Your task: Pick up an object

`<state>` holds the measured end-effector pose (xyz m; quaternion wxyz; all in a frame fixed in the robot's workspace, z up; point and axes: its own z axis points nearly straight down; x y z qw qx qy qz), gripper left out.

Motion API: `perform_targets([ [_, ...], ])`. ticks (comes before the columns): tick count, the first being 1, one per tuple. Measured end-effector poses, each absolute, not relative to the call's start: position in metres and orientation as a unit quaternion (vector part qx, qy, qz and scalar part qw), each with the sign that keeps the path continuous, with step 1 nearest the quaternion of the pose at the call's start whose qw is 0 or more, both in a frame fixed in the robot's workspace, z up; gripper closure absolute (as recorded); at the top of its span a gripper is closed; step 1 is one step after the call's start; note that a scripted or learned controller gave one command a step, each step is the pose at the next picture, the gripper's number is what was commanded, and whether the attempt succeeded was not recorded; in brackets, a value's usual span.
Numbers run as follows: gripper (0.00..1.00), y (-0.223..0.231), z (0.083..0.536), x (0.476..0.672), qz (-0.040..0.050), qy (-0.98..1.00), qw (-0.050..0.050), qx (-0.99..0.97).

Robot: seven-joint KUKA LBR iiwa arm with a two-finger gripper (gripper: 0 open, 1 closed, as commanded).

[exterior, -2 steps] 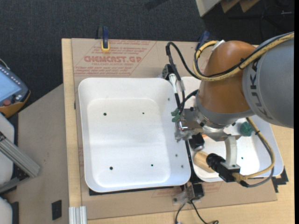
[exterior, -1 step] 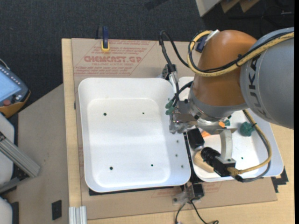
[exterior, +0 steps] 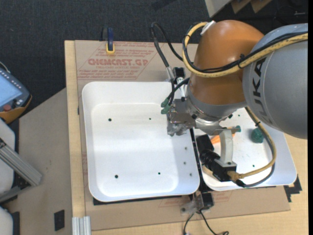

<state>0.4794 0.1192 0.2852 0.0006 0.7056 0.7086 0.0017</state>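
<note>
Hovering over seam between two bins: gripper [exterior: 175,124], at right rim of left bin [exterior: 93,131]. Jaw state cannot tell, wrist blocks sight. Nearest pickable things lie to its right in right bin [exterior: 279,173]: green ball [exterior: 257,135], orange piece [exterior: 218,140], both apart from it.

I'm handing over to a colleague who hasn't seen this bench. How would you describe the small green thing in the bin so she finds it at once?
Start at the right bin, the one mostly hidden under the grey and orange arm. Just below the arm's grey link, near that bin's far right side, sits a small rounded green object. Its neighbour, an orange piece, lies further left by the black cable.
</note>
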Motion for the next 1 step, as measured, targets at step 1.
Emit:
perform_targets([
  [1,1.0,0.1179,0.3586,0.48,0.0039,0.708,0.002,0.707],
])
